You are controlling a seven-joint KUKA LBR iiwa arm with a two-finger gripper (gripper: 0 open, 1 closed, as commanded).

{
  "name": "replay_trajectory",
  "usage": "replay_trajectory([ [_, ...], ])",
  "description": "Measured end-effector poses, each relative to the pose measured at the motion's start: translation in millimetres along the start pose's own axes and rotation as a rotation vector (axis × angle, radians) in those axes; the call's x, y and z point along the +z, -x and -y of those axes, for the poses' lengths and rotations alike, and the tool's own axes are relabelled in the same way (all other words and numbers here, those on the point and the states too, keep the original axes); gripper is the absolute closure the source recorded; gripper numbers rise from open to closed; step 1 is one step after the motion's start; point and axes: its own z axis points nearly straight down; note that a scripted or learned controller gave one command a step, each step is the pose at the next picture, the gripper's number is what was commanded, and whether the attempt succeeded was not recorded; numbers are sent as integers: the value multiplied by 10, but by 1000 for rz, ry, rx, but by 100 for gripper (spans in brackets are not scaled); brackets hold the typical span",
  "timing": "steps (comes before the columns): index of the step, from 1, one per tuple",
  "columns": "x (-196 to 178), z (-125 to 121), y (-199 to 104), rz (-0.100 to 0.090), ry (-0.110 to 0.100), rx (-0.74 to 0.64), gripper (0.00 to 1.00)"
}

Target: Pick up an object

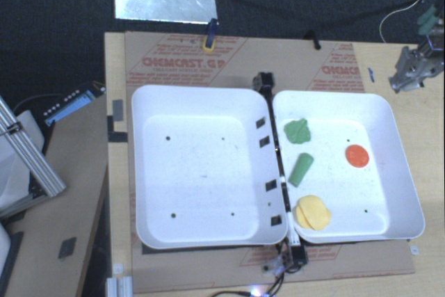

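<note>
Gripper: the grey metal gripper (410, 73) is seen at the right edge of the camera view, above the bench and outside the bins, beyond the far right corner of the right bin. Nothing is seen held by it; how far it is open cannot be told.
Bench: a tan wooden bench (83, 149) is covered by a brown printed cardboard sheet (181, 59), on which the two bins are placed side by side.
Left bin: the shallow white plastic left bin (142, 149) is set touching the right bin along a dark central seam.
Right bin: four objects are contained in the shallow white plastic right bin (396, 156).
Green leafy piece (297, 131): located near the far left corner of the right bin.
Green cylinder (301, 169): laid tilted, just beside the leafy piece on its near side.
Yellow rounded object (312, 212): placed at the near left corner, near the cylinder.
Flat red-orange disc (357, 156): laid towards the middle right, well apart from the other three.
</note>
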Motion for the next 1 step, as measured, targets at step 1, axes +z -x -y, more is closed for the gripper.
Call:
replay_trajectory([
  [1,0,0,-20,0,0,0,100],
])
